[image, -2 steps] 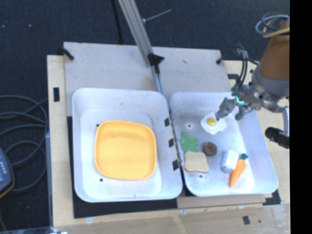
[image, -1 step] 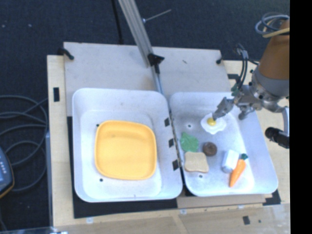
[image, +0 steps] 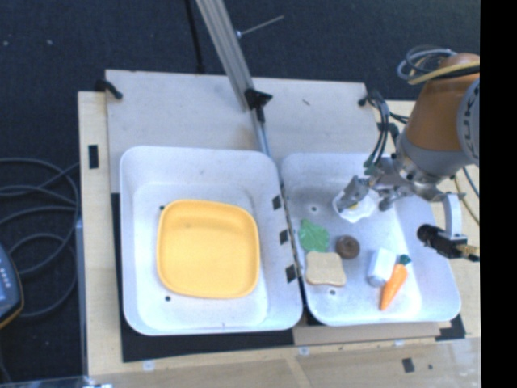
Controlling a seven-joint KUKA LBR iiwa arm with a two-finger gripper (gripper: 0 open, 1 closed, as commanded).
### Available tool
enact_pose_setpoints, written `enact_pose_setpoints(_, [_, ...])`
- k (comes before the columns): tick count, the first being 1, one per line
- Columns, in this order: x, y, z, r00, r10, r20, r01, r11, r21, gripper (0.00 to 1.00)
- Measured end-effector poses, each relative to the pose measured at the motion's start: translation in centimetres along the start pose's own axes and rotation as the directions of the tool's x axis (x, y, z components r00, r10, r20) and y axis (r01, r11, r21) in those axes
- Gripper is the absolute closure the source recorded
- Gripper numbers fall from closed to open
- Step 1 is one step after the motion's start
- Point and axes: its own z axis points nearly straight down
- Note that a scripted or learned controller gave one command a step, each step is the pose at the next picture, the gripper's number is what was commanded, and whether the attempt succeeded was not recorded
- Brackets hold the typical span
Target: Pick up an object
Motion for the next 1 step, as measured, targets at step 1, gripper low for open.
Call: enact_pose_setpoints(1, [0.10,-1.06,5.06,1.000,0.000,0.000,0.000,1.000,0.000,0.00])
